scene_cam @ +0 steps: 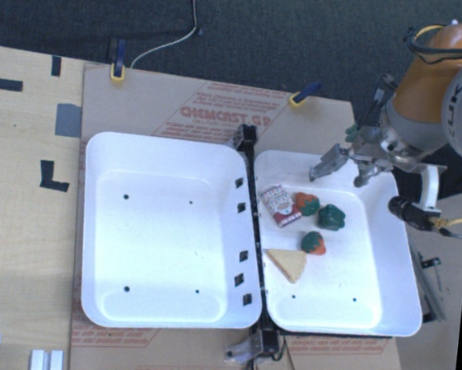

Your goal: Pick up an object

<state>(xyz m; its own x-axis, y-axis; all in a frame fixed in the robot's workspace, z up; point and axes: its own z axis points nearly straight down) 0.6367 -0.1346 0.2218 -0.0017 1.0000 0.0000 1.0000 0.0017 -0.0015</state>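
Nearest the camera, one tan wedge (288, 265) lay by the right bin's (382, 309) inner wall, mid-length; it looked light, stiff and flat-faced, so probably easiest to pinch across its two long sides. Further back toward the far edge sat one red-white packet (279, 204), likely soft and crinkly, and three small red-green pieces (306, 203) (332, 217) (314, 243), rounded, probably prone to rolling. Gripper (343, 170) hung over the bin's far edge, fingers spread wide, holding nothing.

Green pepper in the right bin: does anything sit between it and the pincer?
Nothing visible does. The pincer hangs open above the right bin's far edge, and the green pepper lies below it on the bin floor, top exposed.
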